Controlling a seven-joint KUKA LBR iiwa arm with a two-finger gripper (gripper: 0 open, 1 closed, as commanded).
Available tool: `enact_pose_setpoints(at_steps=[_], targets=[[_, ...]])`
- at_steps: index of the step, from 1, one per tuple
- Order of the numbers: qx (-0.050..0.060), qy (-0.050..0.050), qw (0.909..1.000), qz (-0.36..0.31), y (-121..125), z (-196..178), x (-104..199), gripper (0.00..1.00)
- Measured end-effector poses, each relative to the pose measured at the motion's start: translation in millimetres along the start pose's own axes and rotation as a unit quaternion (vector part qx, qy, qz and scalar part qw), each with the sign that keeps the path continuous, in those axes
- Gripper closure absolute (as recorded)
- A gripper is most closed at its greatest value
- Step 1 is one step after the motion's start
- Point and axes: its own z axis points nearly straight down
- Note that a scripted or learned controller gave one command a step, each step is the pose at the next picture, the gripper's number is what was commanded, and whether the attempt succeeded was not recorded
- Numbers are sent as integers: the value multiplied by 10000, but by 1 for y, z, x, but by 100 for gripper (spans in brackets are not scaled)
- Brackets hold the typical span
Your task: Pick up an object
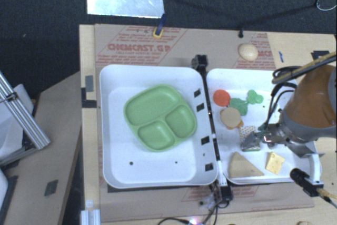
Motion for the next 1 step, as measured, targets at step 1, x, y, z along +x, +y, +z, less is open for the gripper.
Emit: enact_pose_setpoints(at_steps=[1], targets=[[-29,-7,10000,-2,1,40,0,0]])
